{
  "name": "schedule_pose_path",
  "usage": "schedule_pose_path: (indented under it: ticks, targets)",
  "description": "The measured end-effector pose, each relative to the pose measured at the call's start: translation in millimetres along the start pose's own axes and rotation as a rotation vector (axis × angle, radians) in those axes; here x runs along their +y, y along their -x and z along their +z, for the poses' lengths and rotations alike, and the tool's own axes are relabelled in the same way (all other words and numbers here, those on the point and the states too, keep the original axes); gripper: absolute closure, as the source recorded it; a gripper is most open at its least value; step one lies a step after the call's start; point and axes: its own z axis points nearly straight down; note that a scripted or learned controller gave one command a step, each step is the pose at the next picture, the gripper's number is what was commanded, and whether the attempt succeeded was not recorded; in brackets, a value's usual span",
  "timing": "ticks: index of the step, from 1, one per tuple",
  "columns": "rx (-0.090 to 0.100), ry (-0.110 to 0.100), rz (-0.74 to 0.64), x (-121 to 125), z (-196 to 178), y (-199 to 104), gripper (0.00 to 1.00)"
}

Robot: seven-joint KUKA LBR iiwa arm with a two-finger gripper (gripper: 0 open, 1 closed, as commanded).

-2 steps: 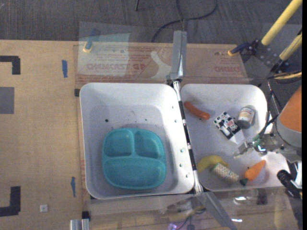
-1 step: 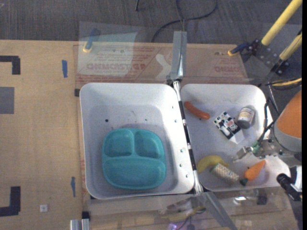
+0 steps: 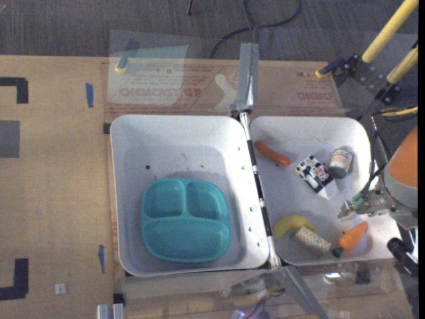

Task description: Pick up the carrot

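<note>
The carrot (image 3: 353, 235) is orange with a small green end and lies tilted in the near right corner of the right bin (image 3: 302, 130). My gripper (image 3: 353, 207) hangs just above and behind the carrot at the bin's right wall, reaching in from the right under the orange-banded wrist (image 3: 406, 167). Nothing shows held in the gripper, and the carrot rests on the bin floor.
The right bin also holds a red sausage (image 3: 272, 153), a black-and-white spotted box (image 3: 314, 172), a small can (image 3: 340, 161), a yellow banana (image 3: 291, 225) and a tan speckled piece (image 3: 313, 239) beside the carrot. A teal divided plate (image 3: 186, 219) lies in the left bin (image 3: 172, 133).
</note>
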Motion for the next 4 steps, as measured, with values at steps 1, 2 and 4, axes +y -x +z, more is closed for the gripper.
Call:
schedule_pose_path:
  ticks: [1, 2, 4]
  targets:
    - [0.000, 0.000, 0.000, -0.1, 0.0, 0.1, 0.00]
    - [0.004, -0.003, -0.063, 6.5, 10.1, -59.5, 0.00]
    - [0.009, -0.010, -0.073, 4.1, -93.6, -38.0, 0.00]
